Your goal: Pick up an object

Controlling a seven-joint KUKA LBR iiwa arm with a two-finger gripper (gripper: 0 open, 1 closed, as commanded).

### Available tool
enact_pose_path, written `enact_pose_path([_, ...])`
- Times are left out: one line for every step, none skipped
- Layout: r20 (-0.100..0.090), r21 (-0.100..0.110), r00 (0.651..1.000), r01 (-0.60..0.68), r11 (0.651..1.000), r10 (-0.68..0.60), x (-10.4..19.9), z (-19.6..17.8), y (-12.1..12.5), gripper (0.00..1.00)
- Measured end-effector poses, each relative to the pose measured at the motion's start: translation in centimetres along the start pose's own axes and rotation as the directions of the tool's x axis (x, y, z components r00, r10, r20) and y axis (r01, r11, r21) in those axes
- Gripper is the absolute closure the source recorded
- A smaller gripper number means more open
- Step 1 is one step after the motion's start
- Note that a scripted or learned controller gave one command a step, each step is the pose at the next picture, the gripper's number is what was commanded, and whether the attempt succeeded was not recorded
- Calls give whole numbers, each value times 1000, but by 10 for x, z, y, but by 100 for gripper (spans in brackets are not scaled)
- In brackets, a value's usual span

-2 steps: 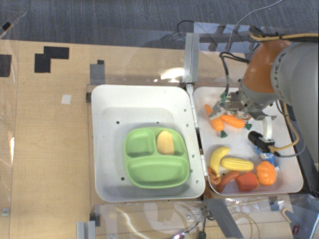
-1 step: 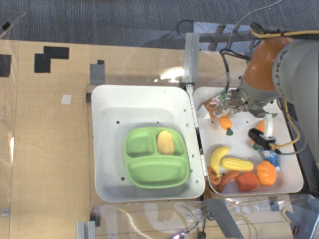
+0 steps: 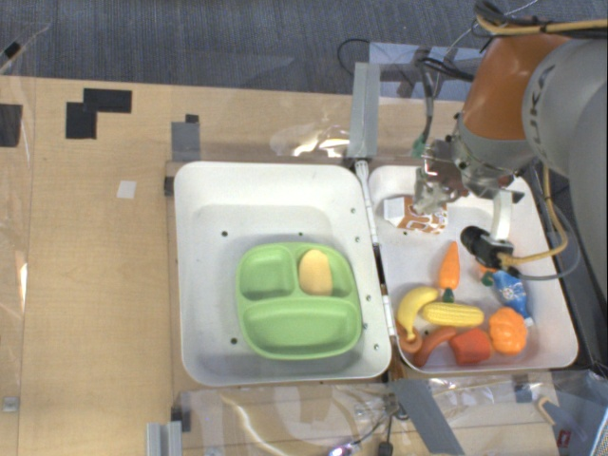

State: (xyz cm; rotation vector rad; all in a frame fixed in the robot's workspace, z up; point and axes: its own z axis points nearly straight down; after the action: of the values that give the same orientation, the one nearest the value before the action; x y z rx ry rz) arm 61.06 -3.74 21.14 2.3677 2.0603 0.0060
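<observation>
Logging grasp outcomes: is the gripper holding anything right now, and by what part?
Cannot be told. The gripper is down at the far end of the right bin, over a small white-and-brown item, but whether that item is gripped is not visible.

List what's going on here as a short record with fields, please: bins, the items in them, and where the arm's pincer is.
left bin: green divided tray with a yellow egg-shaped item in its upper right compartment
right bin: carrot, banana, corn cob, red piece, orange pepper, blue item, small orange-and-white packet
pincer: over the right bin's far end, just above the packet
held item: none seen
</observation>
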Motion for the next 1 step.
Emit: enact_pose_path([1, 0, 1000, 0, 1000, 0, 0, 0, 0, 0])
